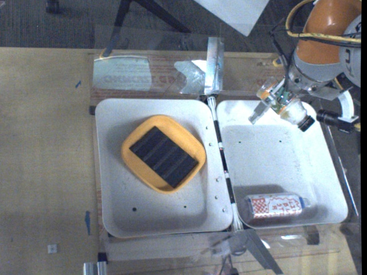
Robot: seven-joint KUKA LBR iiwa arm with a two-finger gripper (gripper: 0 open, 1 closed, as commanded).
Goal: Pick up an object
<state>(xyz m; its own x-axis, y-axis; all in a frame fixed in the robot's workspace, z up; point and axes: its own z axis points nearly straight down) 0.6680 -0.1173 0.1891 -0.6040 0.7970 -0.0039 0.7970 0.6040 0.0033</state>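
A yellow-orange pad with a dark ribbed panel (pixel 163 153) lies tilted in the middle of the left bin (pixel 112 205). A small bottle with a red-and-white patterned label (pixel 275 205) lies on its side near the front edge of the right bin (pixel 321 171). My gripper (pixel 256 113) hangs over the far left corner of the right bin, pointing down and left, well apart from both objects. Nothing is seen held in it. The grey arm with its orange band (pixel 330 16) comes in from the upper right.
A metal divider and clear plastic sheeting (pixel 198 73) stand behind the bins on the wooden bench (pixel 46 153). The ridge between the bins (pixel 222 165) runs front to back. An office chair base (pixel 114 4) sits on the floor beyond.
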